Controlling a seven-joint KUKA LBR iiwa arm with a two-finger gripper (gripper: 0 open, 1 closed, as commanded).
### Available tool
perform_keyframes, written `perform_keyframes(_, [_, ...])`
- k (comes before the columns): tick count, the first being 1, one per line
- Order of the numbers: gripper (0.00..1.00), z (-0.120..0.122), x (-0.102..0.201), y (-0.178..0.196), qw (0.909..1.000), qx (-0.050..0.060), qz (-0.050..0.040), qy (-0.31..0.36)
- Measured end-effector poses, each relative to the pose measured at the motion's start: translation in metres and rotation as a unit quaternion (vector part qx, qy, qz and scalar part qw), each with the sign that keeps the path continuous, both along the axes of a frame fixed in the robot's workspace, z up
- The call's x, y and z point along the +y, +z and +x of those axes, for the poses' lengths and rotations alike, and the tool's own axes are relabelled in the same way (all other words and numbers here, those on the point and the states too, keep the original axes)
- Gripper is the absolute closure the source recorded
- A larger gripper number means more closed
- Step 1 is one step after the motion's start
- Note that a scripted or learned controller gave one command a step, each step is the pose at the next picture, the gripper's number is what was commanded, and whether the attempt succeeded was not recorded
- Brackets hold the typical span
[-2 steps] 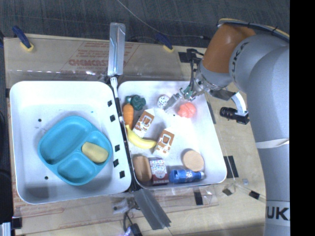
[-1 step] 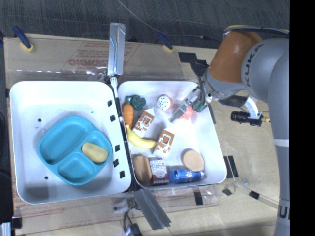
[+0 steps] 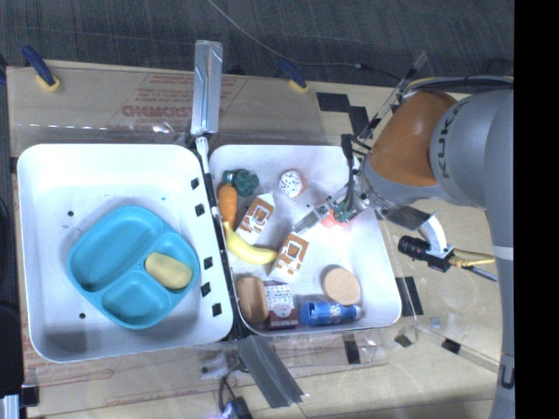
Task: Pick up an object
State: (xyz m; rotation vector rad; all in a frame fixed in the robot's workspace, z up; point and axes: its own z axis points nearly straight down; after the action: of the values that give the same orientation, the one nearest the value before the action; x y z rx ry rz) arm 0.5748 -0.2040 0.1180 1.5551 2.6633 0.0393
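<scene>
Over the right bin (image 3: 377, 273), toward its far right quarter, your gripper (image 3: 334, 213) sits low above the white floor, with the arm (image 3: 454, 151) reaching in from the right. No target has been taken, and the pick is judged to be at the approach stage.

Candidates within the right bin: a small round white piece (image 3: 291, 182) just left and far of the tool; two brown-and-white cartons (image 3: 256, 216) and (image 3: 291, 256) toward the middle; a banana (image 3: 247, 250) lying against a carrot (image 3: 228, 205) by the left wall; a tan round disc (image 3: 341, 285) and a blue can (image 3: 330, 312) along the near wall.

Recommendation: choose a piece that stands apart. The disc and the round white piece each have bare floor around them, while the banana and carrot touch and would likely foul a closing grip. Centre over the chosen piece, come down square, and close only once both sides are bracketed.

Jaws: you cannot tell from this view whether they are spread or pressed together, as the tool end is small and blurred. Nothing is visibly pinched.

The left bin (image 3: 35, 234) carries a blue tray (image 3: 96, 251) with a yellow potato-like piece (image 3: 169, 270).
</scene>
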Motion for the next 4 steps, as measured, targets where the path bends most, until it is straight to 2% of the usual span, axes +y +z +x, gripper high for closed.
perform_keyframes(1, [0.0, 0.041, -0.007, 0.081, 0.9939, 0.028, -0.0016, 0.106])
perform_keyframes(2, [0.0, 0.057, -0.003, -0.016, 0.9786, 0.032, -0.0025, 0.203])
perform_keyframes(3, [0.0, 0.057, 0.072, 0.007, 0.9952, 0.032, -0.003, 0.092])
perform_keyframes(4, [0.0, 0.068, 0.067, -0.003, 0.9977, 0.03, -0.0024, 0.061])
